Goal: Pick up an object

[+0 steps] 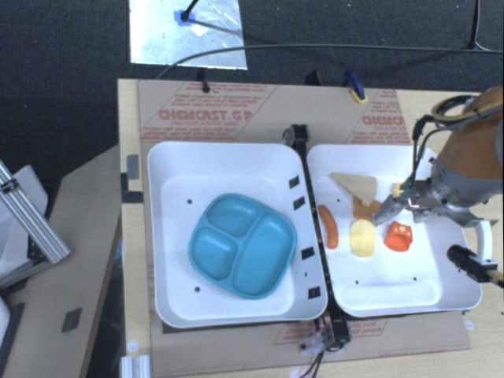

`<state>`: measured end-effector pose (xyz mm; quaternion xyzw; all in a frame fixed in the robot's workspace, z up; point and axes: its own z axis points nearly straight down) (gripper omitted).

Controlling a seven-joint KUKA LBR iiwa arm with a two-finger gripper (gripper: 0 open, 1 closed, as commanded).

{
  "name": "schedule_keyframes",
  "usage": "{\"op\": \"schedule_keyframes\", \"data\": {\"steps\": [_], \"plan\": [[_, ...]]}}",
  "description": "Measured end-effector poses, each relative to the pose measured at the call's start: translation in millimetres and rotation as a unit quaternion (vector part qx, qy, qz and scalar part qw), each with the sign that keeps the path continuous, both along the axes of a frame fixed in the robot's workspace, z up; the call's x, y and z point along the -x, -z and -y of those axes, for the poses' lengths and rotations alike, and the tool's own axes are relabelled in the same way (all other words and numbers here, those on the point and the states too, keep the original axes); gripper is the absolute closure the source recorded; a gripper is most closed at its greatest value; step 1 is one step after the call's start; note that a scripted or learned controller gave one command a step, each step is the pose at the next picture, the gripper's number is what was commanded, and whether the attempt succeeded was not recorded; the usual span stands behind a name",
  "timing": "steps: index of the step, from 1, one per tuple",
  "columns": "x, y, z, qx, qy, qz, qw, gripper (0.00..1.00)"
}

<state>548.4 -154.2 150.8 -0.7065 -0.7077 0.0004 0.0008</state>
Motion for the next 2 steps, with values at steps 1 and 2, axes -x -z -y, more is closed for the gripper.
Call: {"op": "schedule_keyframes", "data": {"steps": [1,2], "plan": [[-2.0,56.5,3.0,0.0042,0.001,0.007,1.0000,0.00],[-8.0,58.7,5.8,0.0047,0.001,0.011,0.9999,0.00]]}}
